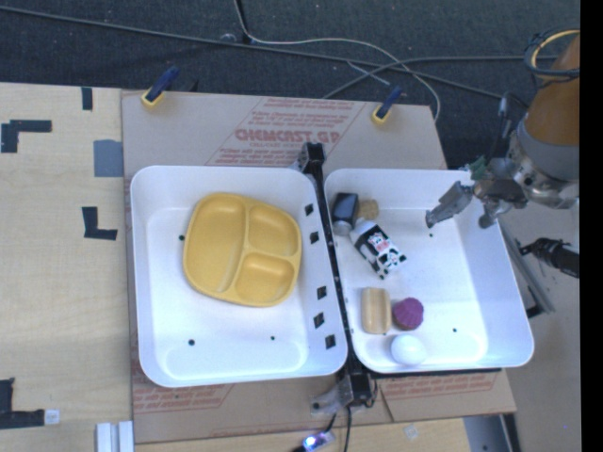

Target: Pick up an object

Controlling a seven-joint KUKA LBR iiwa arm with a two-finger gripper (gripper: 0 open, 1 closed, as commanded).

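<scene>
White right bin [490,290]: my gripper [464,207] hangs spread and empty over its bare far-right stretch; bottle [377,249], block [375,310], purple piece [408,313], ball [408,349] crowd the left wall.

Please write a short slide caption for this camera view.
Gripper open above the right bin of small objects; yellow plate in the left bin.

A: What is cut off at the right edge?
B: The arm [556,111] is cropped there, so most of its body cannot be seen.
A: Can the tool [464,207] be read?
B: Its fingers are blurred, and their spacing cannot be told.
A: And the small dark item [344,207]?
B: Its kind cannot be made out; it is partly masked by the patterned bottle [377,247] beside it.
</scene>
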